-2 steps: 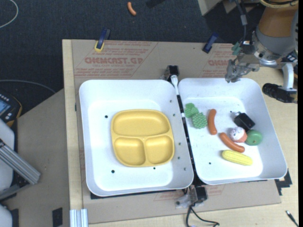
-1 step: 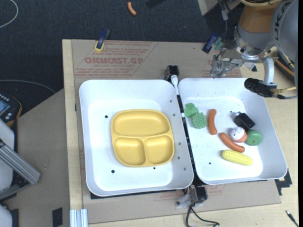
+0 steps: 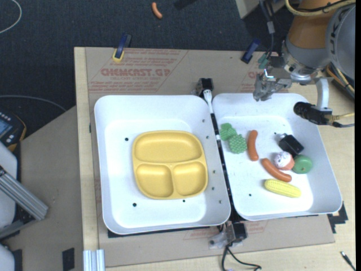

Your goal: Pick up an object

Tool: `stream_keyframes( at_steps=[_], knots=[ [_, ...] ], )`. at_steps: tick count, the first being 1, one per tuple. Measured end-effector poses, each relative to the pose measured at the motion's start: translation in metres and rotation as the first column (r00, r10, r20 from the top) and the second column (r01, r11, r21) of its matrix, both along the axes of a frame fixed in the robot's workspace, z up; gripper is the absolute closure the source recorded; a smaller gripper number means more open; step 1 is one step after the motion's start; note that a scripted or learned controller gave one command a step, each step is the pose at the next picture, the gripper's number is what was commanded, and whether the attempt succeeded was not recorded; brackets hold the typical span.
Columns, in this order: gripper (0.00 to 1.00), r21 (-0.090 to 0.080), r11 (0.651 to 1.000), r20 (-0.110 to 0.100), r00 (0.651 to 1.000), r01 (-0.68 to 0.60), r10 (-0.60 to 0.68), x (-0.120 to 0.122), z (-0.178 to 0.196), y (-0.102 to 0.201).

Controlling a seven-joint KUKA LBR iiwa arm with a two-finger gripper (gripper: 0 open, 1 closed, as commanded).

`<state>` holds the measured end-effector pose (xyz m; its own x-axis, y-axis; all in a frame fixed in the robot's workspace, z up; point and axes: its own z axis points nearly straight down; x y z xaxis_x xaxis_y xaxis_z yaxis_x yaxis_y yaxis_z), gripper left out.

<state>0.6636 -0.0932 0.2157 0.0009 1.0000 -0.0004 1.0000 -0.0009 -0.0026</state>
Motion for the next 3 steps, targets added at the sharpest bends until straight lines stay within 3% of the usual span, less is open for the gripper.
stream_keyframes(
  at_steps=[2, 3],
  knots=[
    [1.0, -0.001, 1.0, 0.007, 1.0, -0.001, 0.001, 0.0, 0.02, 0.005],
    [1.0, 0.0, 1.0, 0.0, 1.0, -0.001, 0.001, -0.007, 0.005, 0.004]
  ],
)
